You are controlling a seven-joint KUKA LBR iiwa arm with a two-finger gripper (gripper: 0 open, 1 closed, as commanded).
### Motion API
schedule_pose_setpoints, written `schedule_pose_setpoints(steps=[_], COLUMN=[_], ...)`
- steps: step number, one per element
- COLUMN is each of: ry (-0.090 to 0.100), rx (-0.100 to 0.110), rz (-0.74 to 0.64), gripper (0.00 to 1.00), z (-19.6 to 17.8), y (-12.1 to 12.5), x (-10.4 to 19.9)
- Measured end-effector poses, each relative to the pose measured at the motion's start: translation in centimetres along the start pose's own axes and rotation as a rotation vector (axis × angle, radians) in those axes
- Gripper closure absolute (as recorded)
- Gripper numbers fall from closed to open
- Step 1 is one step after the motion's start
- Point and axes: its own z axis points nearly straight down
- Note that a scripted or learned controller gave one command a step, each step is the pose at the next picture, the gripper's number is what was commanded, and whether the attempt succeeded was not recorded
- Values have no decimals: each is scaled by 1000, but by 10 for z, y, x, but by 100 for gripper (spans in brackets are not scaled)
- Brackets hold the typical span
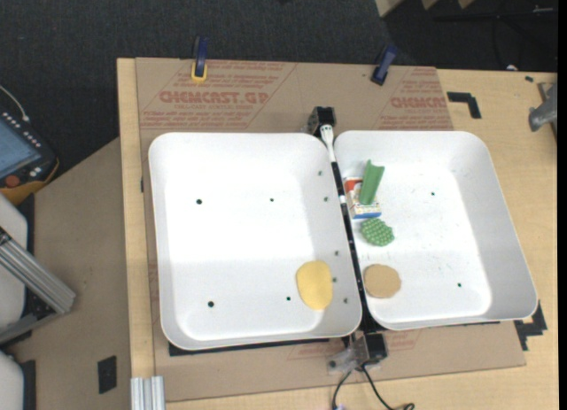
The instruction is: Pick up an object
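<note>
the left shallow white plastic bin (221, 222) sat on the brown cardboard-covered tabletop (133, 134), and its only piece was a flat yellow oval disc (314, 284) lying low on the floor near the bin's right wall. just across the divider, the right shallow white plastic bin (443, 222) held the rest, all crowded against its left wall: a green rectangular block (371, 183) resting tilted over a small red, white and blue packet (358, 200), a knobbly green round piece (378, 233) just below them, and a flat tan round disc (383, 281) lowest of all. a grey metal part (543, 109) showed at the far right edge of the tabletop; whether it belonged to the gripper, and whether the gripper was released or clenched, could not be told.

any of these would serve as the thing to pick up, and none was yet lifted. the knobbly green piece looked the easiest choice, since it stood proud of the floor and slightly apart from its neighbours. the two flat discs would likely give the gripper little to close on, and the block and packet overlapped, so a descent there risked catching both. a straight drop, clear of the bin wall, seemed wise.
</note>
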Motion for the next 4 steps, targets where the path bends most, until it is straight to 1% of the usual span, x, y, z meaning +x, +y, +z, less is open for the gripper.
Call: schedule_pose_setpoints(steps=[1, 2, 3, 4], ry=[3, 3, 3, 1], rx=[7, 5, 3, 3], rz=[-6, -5, 1, 11], gripper=[0, 0, 0, 0], z=[1, 1, 1, 2], y=[1, 1, 1, 27], x=[100, 211, 291, 236])
